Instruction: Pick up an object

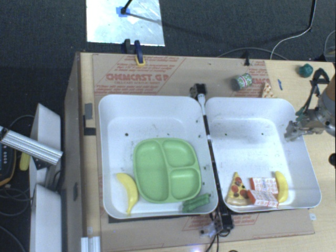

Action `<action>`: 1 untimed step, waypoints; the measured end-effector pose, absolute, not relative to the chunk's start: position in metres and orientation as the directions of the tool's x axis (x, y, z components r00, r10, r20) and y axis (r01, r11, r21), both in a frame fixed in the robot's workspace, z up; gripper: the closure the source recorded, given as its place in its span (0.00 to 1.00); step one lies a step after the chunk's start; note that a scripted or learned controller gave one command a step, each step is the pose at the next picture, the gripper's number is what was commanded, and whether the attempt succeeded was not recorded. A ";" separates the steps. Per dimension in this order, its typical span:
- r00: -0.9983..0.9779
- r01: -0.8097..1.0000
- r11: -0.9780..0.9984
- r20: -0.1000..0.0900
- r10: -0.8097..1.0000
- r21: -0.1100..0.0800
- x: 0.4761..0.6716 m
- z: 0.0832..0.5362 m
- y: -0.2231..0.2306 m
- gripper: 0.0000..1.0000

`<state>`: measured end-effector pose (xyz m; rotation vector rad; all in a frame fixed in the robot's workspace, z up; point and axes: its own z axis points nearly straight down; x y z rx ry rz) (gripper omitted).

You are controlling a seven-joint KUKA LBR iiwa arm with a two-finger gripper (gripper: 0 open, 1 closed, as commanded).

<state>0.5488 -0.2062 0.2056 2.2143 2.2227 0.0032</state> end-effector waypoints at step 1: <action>-0.002 1.000 0.002 -0.001 1.000 0.003 0.536 0.224 -0.207 1.00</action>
